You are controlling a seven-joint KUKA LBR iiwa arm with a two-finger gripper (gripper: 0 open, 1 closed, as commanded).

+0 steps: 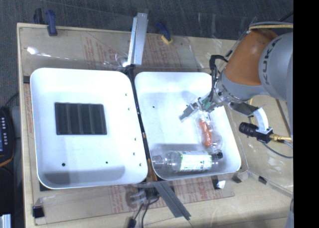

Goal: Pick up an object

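Observation:
My gripper hangs over the middle of the right bin, reaching in from the right. Just to its lower right lies an orange, carrot-like thing in clear wrap, close to the gripper but apart from it. A clear plastic bottle with a green and white label lies on its side along the bin's front wall. In the left bin a flat black ribbed block rests left of centre. I see nothing held at the gripper.
A metal bar stands at the back between the bins. Blue clamps grip the bench's far edge. Bare bench surface lies right of the right bin.

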